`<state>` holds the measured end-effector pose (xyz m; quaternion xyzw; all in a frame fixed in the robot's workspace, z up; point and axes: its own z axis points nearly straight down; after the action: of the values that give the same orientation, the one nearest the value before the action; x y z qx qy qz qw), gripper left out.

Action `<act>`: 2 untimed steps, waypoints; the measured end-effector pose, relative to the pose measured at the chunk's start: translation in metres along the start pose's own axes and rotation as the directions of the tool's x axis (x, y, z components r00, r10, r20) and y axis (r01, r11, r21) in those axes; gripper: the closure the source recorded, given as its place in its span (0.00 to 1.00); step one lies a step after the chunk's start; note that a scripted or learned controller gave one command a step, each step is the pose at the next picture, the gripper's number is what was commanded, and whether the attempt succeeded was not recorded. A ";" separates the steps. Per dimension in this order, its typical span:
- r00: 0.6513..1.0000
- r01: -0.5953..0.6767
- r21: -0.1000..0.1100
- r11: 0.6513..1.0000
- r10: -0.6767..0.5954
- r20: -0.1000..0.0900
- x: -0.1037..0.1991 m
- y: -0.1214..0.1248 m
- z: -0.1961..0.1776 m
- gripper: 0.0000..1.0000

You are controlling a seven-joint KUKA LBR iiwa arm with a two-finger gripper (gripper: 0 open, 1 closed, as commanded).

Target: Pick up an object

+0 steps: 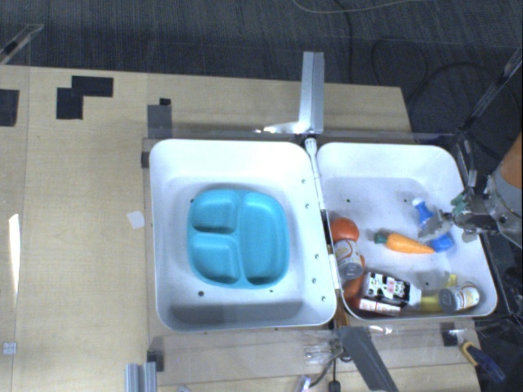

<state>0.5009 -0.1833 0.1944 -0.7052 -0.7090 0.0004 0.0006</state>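
No text, brand or number can be read here. A small black-and-white carton [384, 291] lying at the front of the right bin [384, 170] carries dark printing with white and red patches, but the lettering is too small and blurred to make out. A bottle [456, 298] beside it has a pale label with a red band, equally illegible. Black square marks [84, 95] on the worktop [73, 243] are plain shapes, not characters

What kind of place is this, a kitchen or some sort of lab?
Probably a robotics lab bench: two white bins bolted side by side, a toy carrot among small props, and a gripper reaching in.
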 end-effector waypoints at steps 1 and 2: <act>0.996 0.085 -0.002 0.996 -0.085 0.001 0.007 0.037 0.022 0.00; 0.996 0.088 -0.004 0.996 -0.088 0.001 -0.019 0.053 0.102 0.00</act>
<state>0.5540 -0.2022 0.0924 -0.6733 -0.7394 -0.0009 -0.0010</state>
